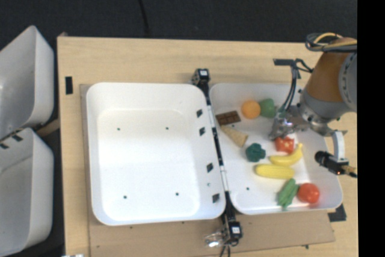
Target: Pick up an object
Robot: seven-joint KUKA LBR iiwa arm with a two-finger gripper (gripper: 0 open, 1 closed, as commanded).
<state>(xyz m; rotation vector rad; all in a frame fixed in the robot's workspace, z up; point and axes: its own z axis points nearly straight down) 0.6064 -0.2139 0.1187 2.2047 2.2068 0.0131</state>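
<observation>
Dark floor surrounds your pale wooden table (pixel 144 60), which carries two shallow white plastic bins side by side. You can see the left bin (pixel 96 129) with its bare white floor, and the right bin (pixel 240 198) with all the toy food in it. Near that bin's far edge you have a round orange ball-shaped fruit (pixel 251 109) touching a green leafy piece (pixel 267 108), with a small brown rectangular block (pixel 228 118) and a tan wedge (pixel 235 137) to their left. Toward the middle sit a dark green broccoli-like lump (pixel 255 152), a small red tomato-like piece (pixel 285 144), a curved yellow banana (pixel 288 158) and a longer yellow piece (pixel 274 171). At the near right corner lie a green pod-shaped vegetable (pixel 287 192) and a round red tomato (pixel 308 192).

Your end effector (pixel 280 127) sits low in the right bin, just above the small red piece and right beside it. You cannot tell from this angle how far its fingers are spread, or whether anything is between them.
</observation>
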